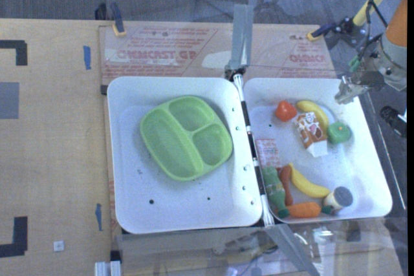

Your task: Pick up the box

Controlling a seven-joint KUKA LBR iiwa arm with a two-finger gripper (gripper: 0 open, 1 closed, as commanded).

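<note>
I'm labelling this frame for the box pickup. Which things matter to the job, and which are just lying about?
For the job:
box
tool
right bin

Lying about:
green plate
left bin
tomato
two bananas
green ball
carrot
packet

Green divided plate (pixel 187 137) in left bin (pixel 123 158).

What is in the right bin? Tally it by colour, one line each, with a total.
Yellow: 2, banana, banana
Red or orange: 2, tomato, carrot
Green: 2, round fruit, packet
White, printed: 2, box, flat packet
Grey-capped item: 1
Total: 9
</note>
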